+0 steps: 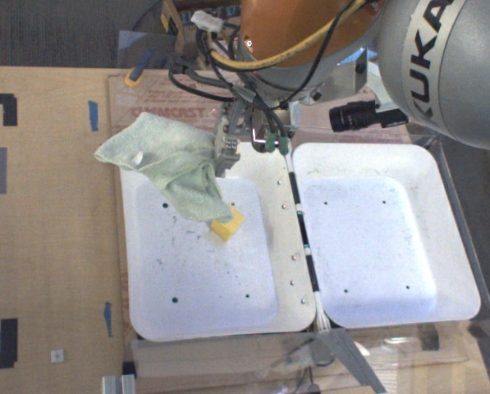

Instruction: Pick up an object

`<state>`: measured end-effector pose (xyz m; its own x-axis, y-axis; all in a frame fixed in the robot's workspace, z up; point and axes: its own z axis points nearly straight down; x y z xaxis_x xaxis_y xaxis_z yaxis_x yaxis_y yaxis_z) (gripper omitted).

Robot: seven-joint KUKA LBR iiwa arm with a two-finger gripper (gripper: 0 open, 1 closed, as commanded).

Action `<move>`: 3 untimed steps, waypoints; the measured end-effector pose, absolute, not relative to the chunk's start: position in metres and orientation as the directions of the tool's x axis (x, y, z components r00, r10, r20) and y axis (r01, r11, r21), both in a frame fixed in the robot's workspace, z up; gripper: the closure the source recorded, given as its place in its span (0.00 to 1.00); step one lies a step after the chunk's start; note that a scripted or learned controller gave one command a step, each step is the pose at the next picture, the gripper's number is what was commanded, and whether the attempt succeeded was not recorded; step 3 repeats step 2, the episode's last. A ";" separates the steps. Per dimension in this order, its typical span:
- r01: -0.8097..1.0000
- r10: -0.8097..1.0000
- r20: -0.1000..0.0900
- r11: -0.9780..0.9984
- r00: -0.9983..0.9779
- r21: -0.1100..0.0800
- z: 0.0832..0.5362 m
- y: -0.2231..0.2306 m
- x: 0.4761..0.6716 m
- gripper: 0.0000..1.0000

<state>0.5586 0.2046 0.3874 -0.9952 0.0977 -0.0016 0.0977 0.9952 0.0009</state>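
Note:
A pale green cloth (172,169) lies crumpled over the upper left corner of the left bin (187,302), and part of it spills past the rim onto the bench. Its lower tail hangs over a small yellow block (227,226) on the bin floor. My gripper (226,156) reaches down at the back rim of the left bin, right against the cloth's right edge, where the fabric bunches up toward it. The cloth's folds hide where the gripper meets it.
The right bin (376,245) sits beside the left one, with a hinged divider (300,228) between them. The arm's orange band and grey body loom over the back of both bins. Cables and a black device (366,115) hang near the wrist.

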 end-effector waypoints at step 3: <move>-0.395 -0.395 -0.004 0.919 -0.919 -0.001 0.410 0.055 0.507 1.00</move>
